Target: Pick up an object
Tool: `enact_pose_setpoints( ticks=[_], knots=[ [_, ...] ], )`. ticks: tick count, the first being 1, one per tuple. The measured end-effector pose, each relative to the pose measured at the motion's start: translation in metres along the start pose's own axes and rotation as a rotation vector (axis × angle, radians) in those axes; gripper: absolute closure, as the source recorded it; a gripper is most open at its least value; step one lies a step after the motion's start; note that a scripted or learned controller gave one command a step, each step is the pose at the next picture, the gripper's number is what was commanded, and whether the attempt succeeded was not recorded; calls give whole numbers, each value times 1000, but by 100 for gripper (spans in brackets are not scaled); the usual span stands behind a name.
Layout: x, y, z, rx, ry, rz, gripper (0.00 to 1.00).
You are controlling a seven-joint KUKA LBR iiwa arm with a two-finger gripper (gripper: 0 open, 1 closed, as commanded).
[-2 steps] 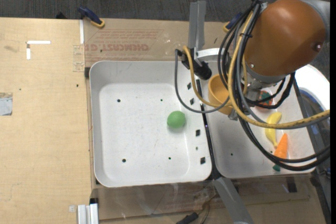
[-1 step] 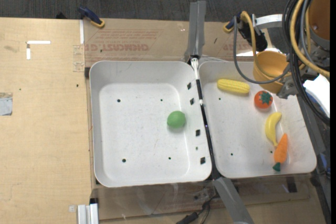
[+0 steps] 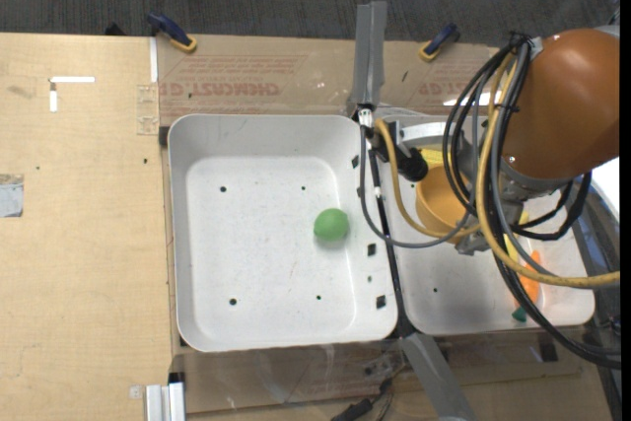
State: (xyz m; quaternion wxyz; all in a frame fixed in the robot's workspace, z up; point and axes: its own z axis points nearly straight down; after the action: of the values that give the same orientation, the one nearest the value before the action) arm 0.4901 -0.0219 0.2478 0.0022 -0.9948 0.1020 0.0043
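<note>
A green ball [image 3: 331, 225] lies alone in the left bin [image 3: 197, 212], a little right of its middle. In the right bin [image 3: 444, 301] a yellow-orange cup-like object [image 3: 439, 202] sits by the dividing wall. An orange piece [image 3: 530, 283] and a small green bit [image 3: 518, 315] lie near the front right. My arm [image 3: 567, 104] hangs over the right bin with its orange band facing the camera. The gripper [image 3: 471, 234] sits low beside the yellow-orange object, mostly hidden under the wrist and cables.
Yellow and black cables [image 3: 488, 173] loop from the arm across the right bin. A grey post [image 3: 371, 54] stands behind the wall between the bins. Clamps [image 3: 173, 32] hold the cardboard at the back. Bare wooden bench [image 3: 79, 212] lies to the left.
</note>
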Motion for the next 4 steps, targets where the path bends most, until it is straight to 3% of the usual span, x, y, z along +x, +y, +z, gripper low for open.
enact_pose_setpoints(
  ticks=[1, 2, 3, 4],
  knots=[
    [72, 21, -6, 0, 2, -2, 100],
    [6, -18, -30, 0, 0, 50, 100],
    [19, -87, 79, -1, 35, 77, 100],
    [-12, -114, 57, 0, 6, 513, 100]
  ],
)
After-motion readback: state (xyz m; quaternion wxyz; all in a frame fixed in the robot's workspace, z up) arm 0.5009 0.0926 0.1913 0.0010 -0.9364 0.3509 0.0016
